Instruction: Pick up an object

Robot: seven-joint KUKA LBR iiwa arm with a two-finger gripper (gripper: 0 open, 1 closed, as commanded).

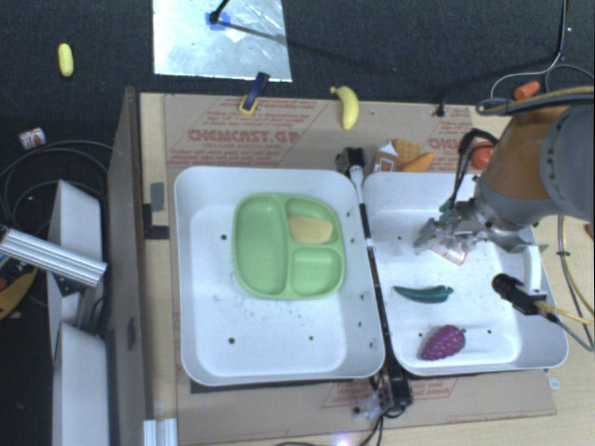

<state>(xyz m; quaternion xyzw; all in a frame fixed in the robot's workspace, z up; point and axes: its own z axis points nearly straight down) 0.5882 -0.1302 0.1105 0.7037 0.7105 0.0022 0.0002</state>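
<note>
In the right bin [548,342], the green pepper [423,293] lies just below the gripper [448,240]; its grip cannot be told.

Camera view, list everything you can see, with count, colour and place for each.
Bins: two, white, side by side on the bench.
Plate: one, green, three compartments, in the left bin.
Yellow item: one, in the plate's upper right compartment.
Pepper: one, dark green, middle of the right bin.
Grapes: one bunch, purple, near edge of the right bin.
Bananas: two, yellow; one on the board behind the bins, one on the dark floor at far left.
Orange item: one, behind the right bin.
Foil sheet: one, silver, on the floor at the top.
Arm: one, grey with orange band, over the right bin; gripper low in that bin.
</note>
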